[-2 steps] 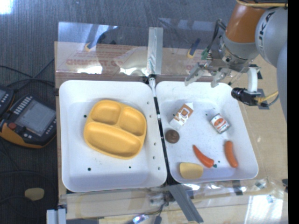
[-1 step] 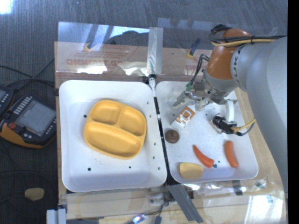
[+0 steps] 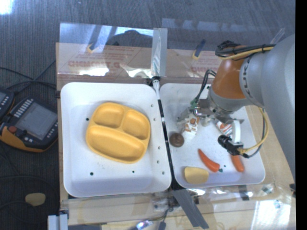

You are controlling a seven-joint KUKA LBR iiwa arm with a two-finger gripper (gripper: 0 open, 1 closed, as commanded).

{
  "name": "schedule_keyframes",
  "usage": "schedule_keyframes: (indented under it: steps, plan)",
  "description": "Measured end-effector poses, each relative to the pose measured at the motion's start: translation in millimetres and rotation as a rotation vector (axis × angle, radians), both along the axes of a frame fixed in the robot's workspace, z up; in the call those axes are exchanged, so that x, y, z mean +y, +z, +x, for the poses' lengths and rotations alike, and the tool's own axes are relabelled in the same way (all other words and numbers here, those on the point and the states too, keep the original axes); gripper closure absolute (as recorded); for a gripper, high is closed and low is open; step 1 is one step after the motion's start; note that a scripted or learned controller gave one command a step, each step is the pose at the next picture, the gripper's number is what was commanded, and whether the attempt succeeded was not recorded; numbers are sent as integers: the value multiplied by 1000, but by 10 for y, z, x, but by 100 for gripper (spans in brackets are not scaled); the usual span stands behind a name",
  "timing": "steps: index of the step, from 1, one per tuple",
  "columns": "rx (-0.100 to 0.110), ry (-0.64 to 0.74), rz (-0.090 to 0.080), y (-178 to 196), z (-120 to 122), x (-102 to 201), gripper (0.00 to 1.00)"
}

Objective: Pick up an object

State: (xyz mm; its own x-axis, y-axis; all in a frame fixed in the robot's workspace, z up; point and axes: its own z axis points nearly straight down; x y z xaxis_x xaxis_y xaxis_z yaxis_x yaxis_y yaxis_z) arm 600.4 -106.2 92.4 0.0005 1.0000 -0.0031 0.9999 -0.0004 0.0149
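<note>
Fingers [image 3: 197, 115]: you cannot tell their state, low in the right bin [image 3: 254, 176] beside a small white-and-orange object [image 3: 191, 126]. Yellow divided tray [image 3: 118, 132] occupies the left bin [image 3: 72, 166].

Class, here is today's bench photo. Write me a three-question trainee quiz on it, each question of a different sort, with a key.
1. True or false: the yellow divided plate lies in the right bin.
2. Which lies nearest the divider between the bins? A) brown round piece B) orange carrot C) pale yellow wedge
3. Fill in: the pincer is over the ___ bin.

Key: 1 false, it lies in the left bin; 2 A; 3 right.
</note>
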Motion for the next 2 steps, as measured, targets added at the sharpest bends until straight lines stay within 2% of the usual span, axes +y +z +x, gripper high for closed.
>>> schedule_keyframes:
  steps: [1,2]
  plan:
    - [-1,3,3,100,13,27,100]
    - [17,3,2,903,164,651,100]
